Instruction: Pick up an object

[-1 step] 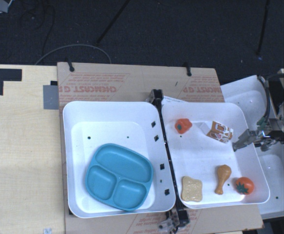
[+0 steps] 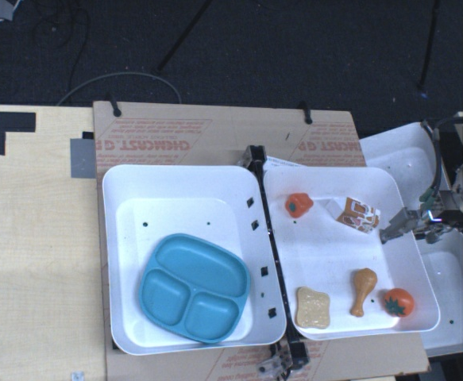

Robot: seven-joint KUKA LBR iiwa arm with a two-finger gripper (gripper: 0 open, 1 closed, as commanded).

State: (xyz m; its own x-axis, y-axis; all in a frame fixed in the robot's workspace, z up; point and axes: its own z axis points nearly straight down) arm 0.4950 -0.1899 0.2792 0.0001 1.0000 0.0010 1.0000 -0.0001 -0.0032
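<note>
Camera view: gripper (image 2: 406, 227) sits at the right bin's (image 2: 410, 205) right wall, reaching in from outside; can't tell its state from this angle, too small and dark. Nothing seen between its tips. Arm body mostly out past that wall, grey w/ dark cabling.

All places below are rel. to the right bin.

Nearest thing to the claw: small brown-and-white packet (image 2: 359, 215), in the upper right part of the bin floor, just beside the claw tip but apart from it. Packet lies flat, tilted, long axis running upper-left to lower-right. It's the closest item and lies in the claw's line into the bin.

Further in: orange-red pepper-like toy (image 2: 299, 205), upper left part of the floor, near the divider edge, well apart from the packet.

Lower right corner: red tomato toy (image 2: 399, 302), close to the wall. Just beside it, toward bin centre, a brown drumstick (image 2: 363, 290): long axis near vertical in the pic, fat end up, thin end down and leaning slightly left. Not touching the tomato as far as I can tell.

Lower left part of floor: bread slice (image 2: 313, 308), flat, near the front wall.

Outside, to the left: left bin (image 2: 128, 189) w/ a blue divided plate (image 2: 194, 287) lying in it. Both bins rest on a cardboard sheet (image 2: 215, 137) over a wood bench (image 2: 32, 252).
</note>
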